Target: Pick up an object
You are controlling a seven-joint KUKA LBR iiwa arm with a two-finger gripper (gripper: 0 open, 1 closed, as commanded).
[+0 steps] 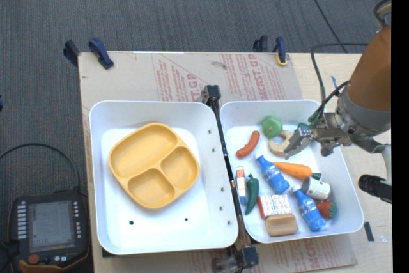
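My gripper (308, 142) hangs over the upper right part of the right bin (353, 201), open, with nothing between its fingers. Just left of it lie a tan curved piece (277, 148) and a green round toy (271, 125). Below it rests an orange carrot (295, 170). Also in this bin are a red sausage (248, 144), two blue bottles (273, 174) (310, 210), a green pepper (252, 192), a red-and-white box (275, 204), a tan block (281, 225) and a white cup (317, 188).
The left bin (102, 118) holds a yellow divided plate (153, 164). A black clamp (212, 94) sits at the top of the seam between the bins. Blue clamps (100, 51) grip the board's far edge. A pendant (45, 227) lies on the floor at lower left.
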